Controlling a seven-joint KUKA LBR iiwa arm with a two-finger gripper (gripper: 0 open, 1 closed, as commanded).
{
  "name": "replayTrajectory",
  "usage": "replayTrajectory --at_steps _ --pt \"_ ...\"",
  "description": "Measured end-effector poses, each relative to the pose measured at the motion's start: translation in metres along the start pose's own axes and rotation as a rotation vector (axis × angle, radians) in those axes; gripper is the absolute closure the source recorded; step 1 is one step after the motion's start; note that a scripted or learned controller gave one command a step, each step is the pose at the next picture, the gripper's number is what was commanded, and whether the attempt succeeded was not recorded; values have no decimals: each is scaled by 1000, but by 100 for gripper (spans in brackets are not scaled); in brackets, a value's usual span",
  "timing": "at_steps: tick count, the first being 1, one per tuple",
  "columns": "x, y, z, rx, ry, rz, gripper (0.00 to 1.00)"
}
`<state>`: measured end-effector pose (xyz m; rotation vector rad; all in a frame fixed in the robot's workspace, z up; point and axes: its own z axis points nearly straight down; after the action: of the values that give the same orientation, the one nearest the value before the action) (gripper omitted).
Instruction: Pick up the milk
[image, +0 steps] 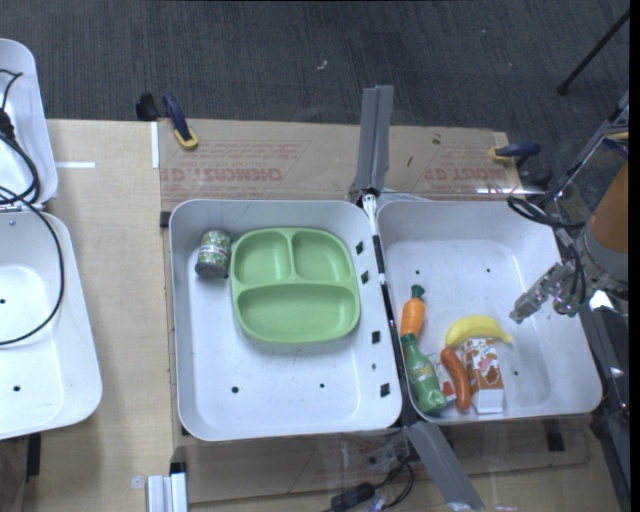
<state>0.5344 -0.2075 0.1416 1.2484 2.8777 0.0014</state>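
The milk (487, 372) is a small white carton with red-brown print. It lies near the front of the right bin (470, 245), just under a yellow banana (477, 329) and beside a red sausage (456, 376). My gripper (533, 300) hangs over the right side of that bin, up and to the right of the carton and apart from it. I see nothing held in it.
A carrot (412, 314) and a green bottle (422, 377) lie along the right bin's left wall. The left bin (200, 380) holds a green divided plate (295, 284) and a small can (212, 253). Cables hang by the arm at the right.
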Motion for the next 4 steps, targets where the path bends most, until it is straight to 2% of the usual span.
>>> replayTrajectory --at_steps 1,2,3,4 --pt "0 0 1 1 2 0 0" --pt "-27 45 21 1 2 -243 0" --pt "51 -22 44 -6 -17 -368 0" --pt "-7 7 49 0 1 -460 0"
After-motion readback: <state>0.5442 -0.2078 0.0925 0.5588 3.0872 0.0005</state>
